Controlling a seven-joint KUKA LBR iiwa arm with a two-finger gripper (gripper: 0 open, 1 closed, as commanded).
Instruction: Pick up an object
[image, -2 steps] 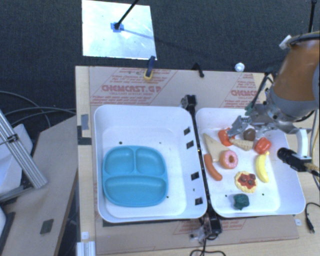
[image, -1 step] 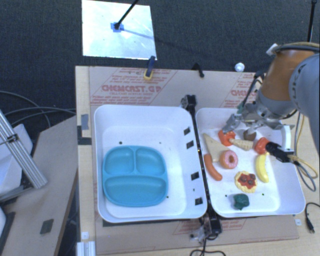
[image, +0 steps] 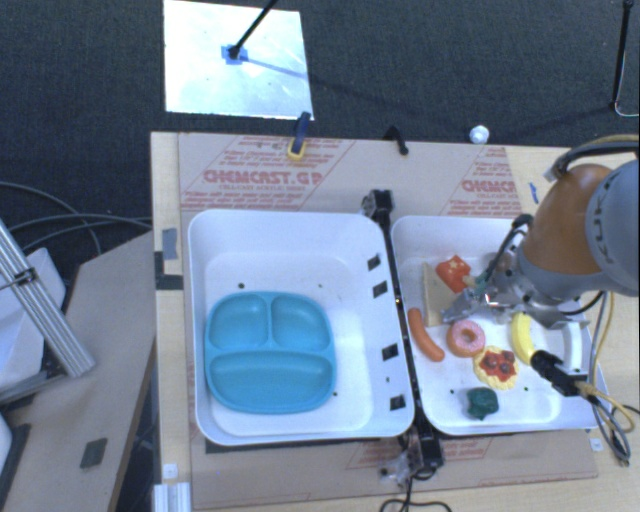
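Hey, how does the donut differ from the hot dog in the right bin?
The donut is a pink ring with a hole; the hot dog is a long, solid orange-red stick. The donut sits close below the tool; the hot dog lies farther left, by the bin's left wall. Both lie flat in the right bin.

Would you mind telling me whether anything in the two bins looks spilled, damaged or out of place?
Nothing stands out. The blue divided plate lies flat in the left bin. The toy foods, including the hot dog, donut and banana, lie loose in the right bin, none spilled over.
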